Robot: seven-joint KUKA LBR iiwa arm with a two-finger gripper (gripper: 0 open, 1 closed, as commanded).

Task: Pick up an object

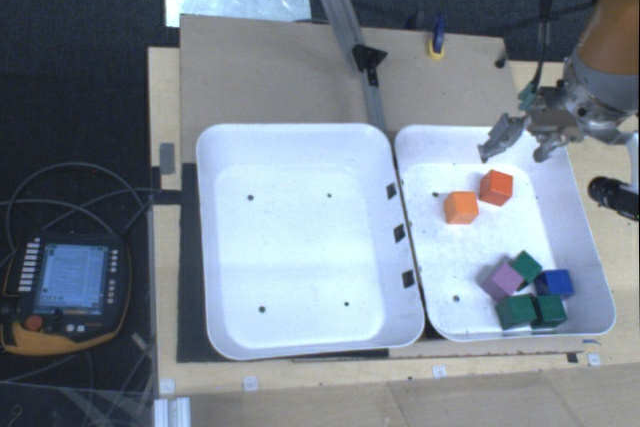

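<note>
open gripper [520, 141] above smooth white bin [585, 215] holding matte cubes [495, 187].

Robotics lab, as I see it. Evidence: teach pendant [65, 293] with cables on dark carpet [70, 65]; plywood bench [270, 65]; two white bins [300, 150].

The gripper [522, 143] hangs over the right bin [432, 315], fingers spread with nothing between them. Just below it in that bin sit a red-orange cube [496, 187] and an orange cube [461, 207], with purple, green and blue blocks [527, 291] clustered at the bin's near right corner.
</note>
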